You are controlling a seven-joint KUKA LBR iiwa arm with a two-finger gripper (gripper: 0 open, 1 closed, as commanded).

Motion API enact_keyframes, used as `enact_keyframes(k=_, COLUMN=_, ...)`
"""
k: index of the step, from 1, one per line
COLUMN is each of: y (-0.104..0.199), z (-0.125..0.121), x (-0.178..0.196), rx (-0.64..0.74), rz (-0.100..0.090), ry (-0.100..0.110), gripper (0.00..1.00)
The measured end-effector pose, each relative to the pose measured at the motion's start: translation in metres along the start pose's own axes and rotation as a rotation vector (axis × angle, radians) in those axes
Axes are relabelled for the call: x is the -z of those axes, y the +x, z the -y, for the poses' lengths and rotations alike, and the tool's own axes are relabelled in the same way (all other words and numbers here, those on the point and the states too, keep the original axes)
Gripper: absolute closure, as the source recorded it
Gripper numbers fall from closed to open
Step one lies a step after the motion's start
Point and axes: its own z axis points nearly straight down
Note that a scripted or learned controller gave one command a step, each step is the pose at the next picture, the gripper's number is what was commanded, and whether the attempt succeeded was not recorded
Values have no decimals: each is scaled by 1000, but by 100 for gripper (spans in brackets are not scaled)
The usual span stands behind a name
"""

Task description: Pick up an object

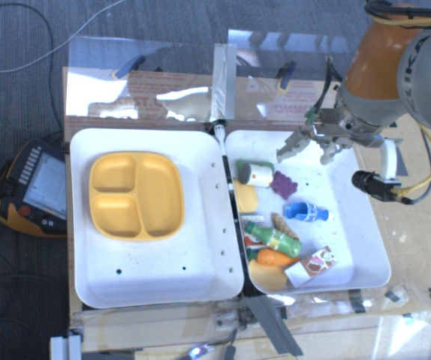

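- The gripper (311, 148) hung over the far part of the right bin (366, 235), its two fingers (289, 149) spread apart with nothing between them.
- No single target was fixed by the task; the candidates all lay in the right bin, crowded toward its left wall and near corner.
- The purple toy (283, 183) lay nearest the open fingers, just beside the white roll with a green end (256, 174). It looked small, lumpy and probably soft, so a pinch across its middle seemed likely to hold.
- The blue bottle-like toy (305, 213) lay apart from its neighbours in the middle of the bin. It appeared light and rigid, smooth enough to slip; closing across its narrow body seemed the safest hold, and its free sides gave the fingers room.
- The green bottle (274, 238) lay on its side, touching the orange carrot (273, 259) and near the red-and-white carton (313, 265). Both looked like light plastic play food, rounded and liable to roll out of a pinch, with little room around them.
- The yellow block (246, 198) sat against the bin's left wall, which would probably block one finger.
- The left bin (148, 276) held a yellow divided plate (136, 195), broad and shallow, a poor fit for a narrow pinch except at its rim.
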Motion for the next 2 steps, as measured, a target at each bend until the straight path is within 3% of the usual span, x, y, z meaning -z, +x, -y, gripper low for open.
enact_keyframes(k=1, y=-43, z=47, x=-64, rx=-23, rz=1, ry=0, gripper=0)
enact_keyframes(k=2, y=-65, z=40, x=-147, rx=-148, rz=3, ry=-12, gripper=0)
